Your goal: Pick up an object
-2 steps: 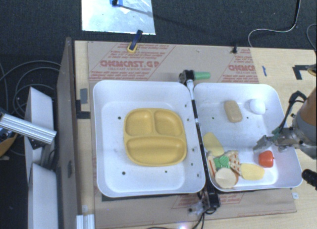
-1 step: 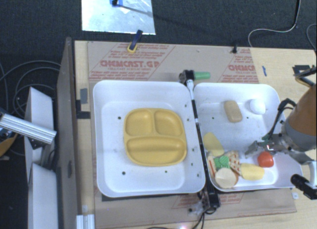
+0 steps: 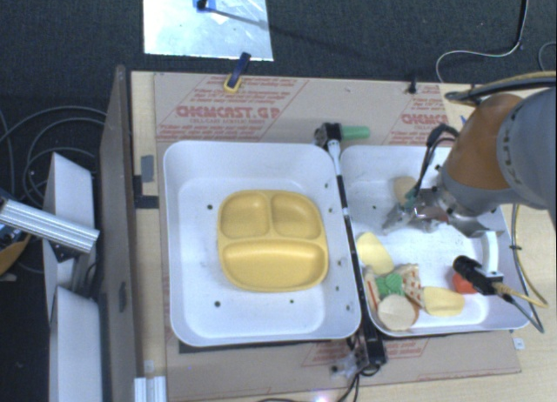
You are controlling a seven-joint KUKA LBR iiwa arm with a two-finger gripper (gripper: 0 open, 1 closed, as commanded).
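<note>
My gripper (image 3: 406, 215) hangs low over the middle of the right bin (image 3: 374, 170), at the end of the grey arm with the orange band that reaches in from the right. A pale beige piece (image 3: 402, 187) lies just behind it, close to touching. A yellow toy food piece (image 3: 374, 253) lies in front of it to the left. Along the bin's front edge sit a green piece (image 3: 391, 284), a round tan slice (image 3: 396, 310), a pale yellow piece (image 3: 444, 302) and a red piece (image 3: 462, 283). Nothing shows held in the gripper.
The left bin (image 3: 187, 217) holds a yellow divided plate (image 3: 271, 240). A green-handled tool (image 3: 351, 133) lies on the cardboard behind the rims where the bins meet. Cables trail at the right.
</note>
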